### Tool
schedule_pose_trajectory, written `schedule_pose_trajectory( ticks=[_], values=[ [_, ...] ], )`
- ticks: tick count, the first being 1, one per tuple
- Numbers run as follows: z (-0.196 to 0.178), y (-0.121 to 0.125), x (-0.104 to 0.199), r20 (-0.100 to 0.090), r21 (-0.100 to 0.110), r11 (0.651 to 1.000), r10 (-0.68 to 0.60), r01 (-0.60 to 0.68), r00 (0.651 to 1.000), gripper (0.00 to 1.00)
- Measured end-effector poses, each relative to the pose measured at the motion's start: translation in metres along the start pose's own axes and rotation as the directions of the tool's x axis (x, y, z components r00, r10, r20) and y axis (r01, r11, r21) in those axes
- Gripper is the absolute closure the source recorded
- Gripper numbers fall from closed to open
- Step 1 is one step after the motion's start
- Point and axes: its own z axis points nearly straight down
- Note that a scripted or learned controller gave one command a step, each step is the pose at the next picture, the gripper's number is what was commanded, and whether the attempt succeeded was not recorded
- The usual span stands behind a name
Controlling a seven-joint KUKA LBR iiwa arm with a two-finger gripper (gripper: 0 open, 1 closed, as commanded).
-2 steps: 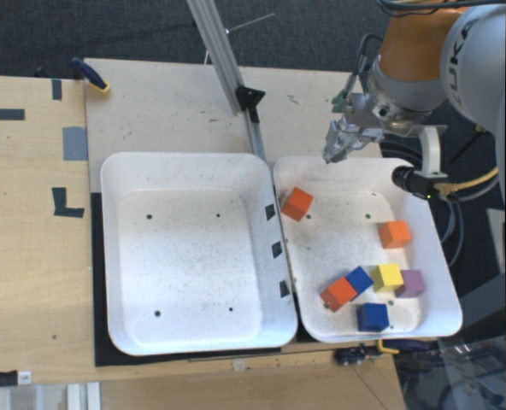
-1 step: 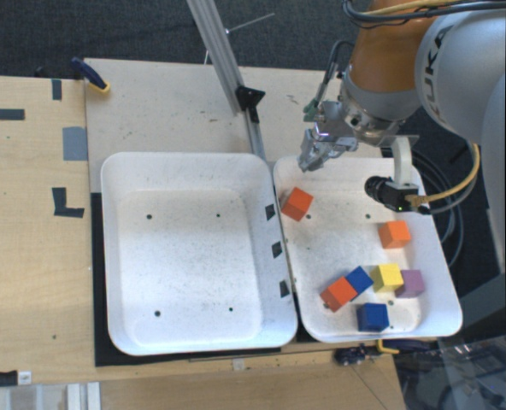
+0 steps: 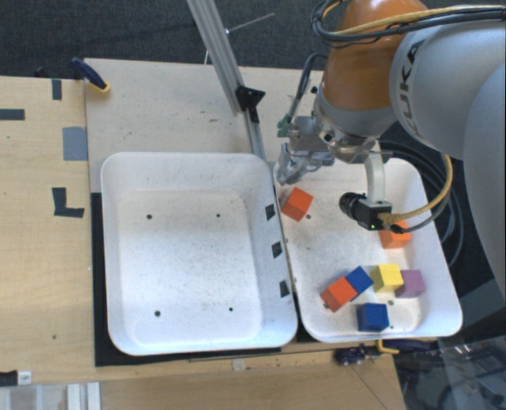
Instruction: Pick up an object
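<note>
The orange cube (image 3: 297,204) lies in the right bin (image 3: 437,314), just beside its left wall and a little below and to the right of the pincer (image 3: 289,169), whose opening I cannot tell, nothing being visibly pinched.

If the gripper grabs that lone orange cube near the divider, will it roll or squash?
The orange cube has flat faces, so it will probably slide, not roll. It looks small and rigid, likely light. It sits apart from other blocks, just below the gripper, so nothing should jostle it.

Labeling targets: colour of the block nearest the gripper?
Orange block, just below the gripper, camera view.
</note>
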Motion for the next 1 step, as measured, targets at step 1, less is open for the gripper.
schedule_pose_trajectory(
  ticks=[1],
  values=[
    [0.0204,-0.0127,0.044,0.0,0.001,1.0,0.0,0.0,1.0,1.0]
  ],
)
